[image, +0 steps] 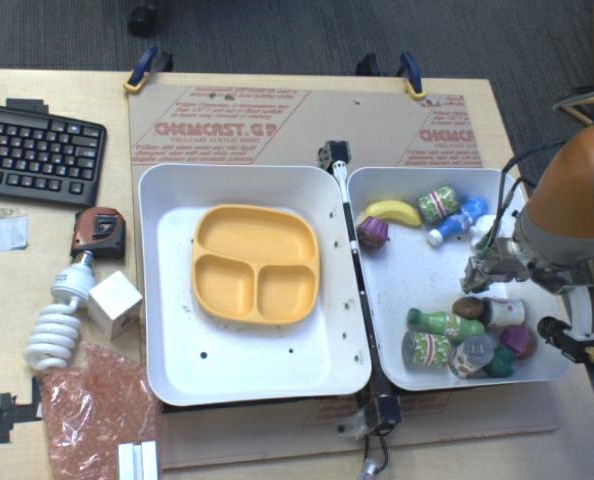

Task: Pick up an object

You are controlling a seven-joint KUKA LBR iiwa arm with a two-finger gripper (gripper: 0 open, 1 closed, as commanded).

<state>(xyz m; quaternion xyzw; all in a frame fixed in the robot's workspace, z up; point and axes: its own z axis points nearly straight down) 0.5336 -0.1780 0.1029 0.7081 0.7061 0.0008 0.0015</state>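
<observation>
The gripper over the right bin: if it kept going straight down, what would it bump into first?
Probably the brown-and-white bottle lying just under the gripper, though depth is hard to judge from above.

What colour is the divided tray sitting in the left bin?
Yellow-orange all over: the divided tray, seen plainly in the camera view.

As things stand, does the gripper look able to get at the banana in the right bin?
Probably yes. The banana lies at the far side of the right bin with nothing on top of it; only a purple toy crowds its near-left end. The gripper hangs over the same bin, with bare floor between them.
</observation>
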